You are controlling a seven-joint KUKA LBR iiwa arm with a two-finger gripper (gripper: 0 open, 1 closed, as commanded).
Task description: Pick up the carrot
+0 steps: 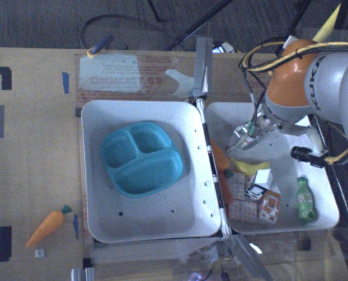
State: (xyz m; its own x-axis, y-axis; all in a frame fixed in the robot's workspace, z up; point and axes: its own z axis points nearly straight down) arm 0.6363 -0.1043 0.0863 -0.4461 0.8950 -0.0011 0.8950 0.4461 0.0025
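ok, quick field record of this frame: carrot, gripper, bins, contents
carrot: carrot lies on the bench, outside both bins, off the left bin's near-left corner
gripper: gripper over the right bin, far from the carrot; finger state unclear
left bin: left bin holds a blue divided plate
right bin: green bottle, small cartons, a yellow item, an orange item by the divider
task status: carrot not yet picked up
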